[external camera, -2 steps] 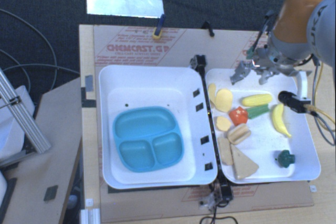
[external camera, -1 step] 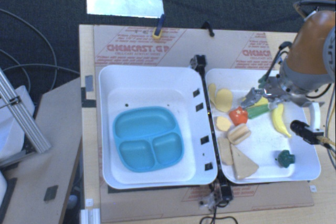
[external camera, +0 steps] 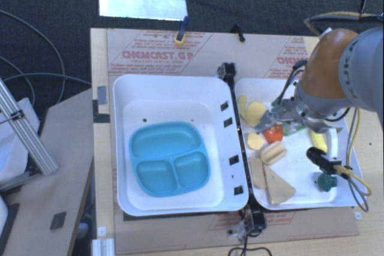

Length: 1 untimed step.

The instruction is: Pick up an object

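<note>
A robotics lab: cables and an aluminium rail left of the taped bench.

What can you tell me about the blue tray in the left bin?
The blue tray is a light blue, smooth plastic-looking plate with rounded corners and three sections: one wide one at the far side and two smaller ones nearer the camera. It lies flat, turned slightly, on the floor of the left bin. Its sections hold nothing, and only the bin touches it.
</note>
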Each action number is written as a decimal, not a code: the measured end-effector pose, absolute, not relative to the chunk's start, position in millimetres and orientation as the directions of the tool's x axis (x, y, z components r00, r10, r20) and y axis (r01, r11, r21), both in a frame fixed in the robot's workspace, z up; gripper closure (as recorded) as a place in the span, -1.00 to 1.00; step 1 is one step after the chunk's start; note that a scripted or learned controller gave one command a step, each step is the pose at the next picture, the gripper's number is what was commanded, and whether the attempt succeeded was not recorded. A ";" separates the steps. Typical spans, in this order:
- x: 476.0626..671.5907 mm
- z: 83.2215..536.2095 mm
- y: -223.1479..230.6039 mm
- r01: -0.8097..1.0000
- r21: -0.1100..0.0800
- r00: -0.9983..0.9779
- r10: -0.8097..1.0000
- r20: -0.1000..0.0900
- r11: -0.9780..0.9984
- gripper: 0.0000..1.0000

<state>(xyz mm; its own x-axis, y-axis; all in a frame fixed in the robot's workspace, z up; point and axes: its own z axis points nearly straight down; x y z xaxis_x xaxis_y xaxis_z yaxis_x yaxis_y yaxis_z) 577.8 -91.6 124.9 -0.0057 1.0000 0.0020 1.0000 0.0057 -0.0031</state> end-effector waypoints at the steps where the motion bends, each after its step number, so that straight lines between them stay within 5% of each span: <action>1: 555.8 102.9 -82.1 1.000 -0.002 -0.001 1.000 0.001 0.001 -1.00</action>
<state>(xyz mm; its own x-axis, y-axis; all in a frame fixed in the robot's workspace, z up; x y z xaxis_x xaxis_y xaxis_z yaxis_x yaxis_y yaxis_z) 555.8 -82.1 102.9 -0.0010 1.0000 0.0015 1.0000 0.0010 -0.0015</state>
